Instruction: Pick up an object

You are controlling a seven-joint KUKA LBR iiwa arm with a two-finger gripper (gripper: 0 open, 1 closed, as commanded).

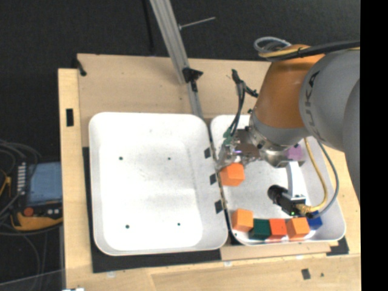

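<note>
One orange block [231, 174] sat under my tool [233, 160], centre-right of frame, apparently pinched in it. Others [271, 227] crowded the right bin's [332, 206] lower wall, harder to reach.

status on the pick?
Gripper over right bin, left edge. Orange block right below it, grasp unconfirmed. More blocks along the near wall.

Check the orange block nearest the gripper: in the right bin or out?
In. The orange block sits within the right bin by its left wall, just below the gripper.
</note>
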